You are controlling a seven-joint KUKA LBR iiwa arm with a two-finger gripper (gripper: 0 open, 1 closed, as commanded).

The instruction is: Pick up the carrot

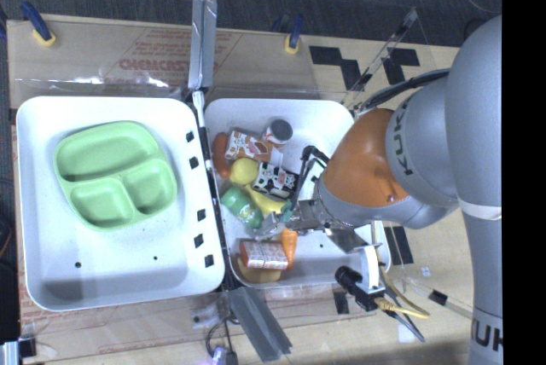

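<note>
Grey arm (pixel 444 141) overhead hides the hand's grip state; carrot (pixel 290 245) lies just below it.

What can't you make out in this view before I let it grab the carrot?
- Claw: the arm's orange wrist covers it from above; open or shut is unclear.
- Carrot: its upper end is tucked under the claw, so contact is unclear.
- Food pile in the right bin: pieces overlap and blur together.
</note>
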